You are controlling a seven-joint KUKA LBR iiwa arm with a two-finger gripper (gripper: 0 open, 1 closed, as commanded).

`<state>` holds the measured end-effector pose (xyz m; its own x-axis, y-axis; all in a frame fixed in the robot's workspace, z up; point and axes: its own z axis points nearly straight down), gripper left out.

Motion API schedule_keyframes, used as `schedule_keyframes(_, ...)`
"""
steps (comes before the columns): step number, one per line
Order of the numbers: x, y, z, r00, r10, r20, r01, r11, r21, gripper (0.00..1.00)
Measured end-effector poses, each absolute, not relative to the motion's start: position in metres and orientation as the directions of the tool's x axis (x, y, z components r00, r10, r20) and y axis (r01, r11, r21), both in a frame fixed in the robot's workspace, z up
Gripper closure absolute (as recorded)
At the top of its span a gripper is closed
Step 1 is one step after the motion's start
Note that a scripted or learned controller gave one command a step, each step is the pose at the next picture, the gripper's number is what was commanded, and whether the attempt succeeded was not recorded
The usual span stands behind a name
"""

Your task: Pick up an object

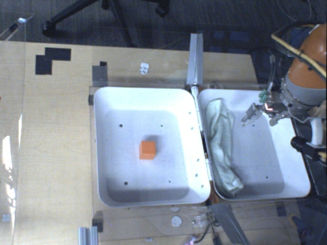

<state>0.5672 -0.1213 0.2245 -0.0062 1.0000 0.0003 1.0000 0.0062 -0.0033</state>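
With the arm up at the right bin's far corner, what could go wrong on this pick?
The end effector hovers above the right bin, beside the cloth, not over it; a straight descent would likely close on bare floor. The cloth lies limp against the divider wall, so a grasp there may pinch only a fold or scrape the wall. The cube sits in the left bin, and reaching it means crossing that divider.

A small orange block (147,150) sits flat near the middle of the left bin (107,137), a little toward its front edge, apart from every wall. A pale crumpled cloth (222,144) lies stretched along the left wall of the right bin (286,182), from near its back edge to its front left corner.
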Motion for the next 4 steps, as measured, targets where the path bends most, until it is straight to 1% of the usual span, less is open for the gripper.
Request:
schedule_keyframes(1,0.615,-0.163,0.099,-0.131,0.991,0.0,0.991,0.131,0.002,0.0)
schedule_keyframes(2,0.617,-0.161,0.106,-0.133,0.991,0.0,0.991,0.133,0.004,1.0)
schedule_keyframes(3,0.651,-0.189,0.145,-0.097,0.995,-0.002,0.995,0.097,0.002,1.0)
schedule_keyframes(4,0.66,-0.201,0.094,0.23,0.973,-0.001,0.973,-0.23,0.002,1.0)
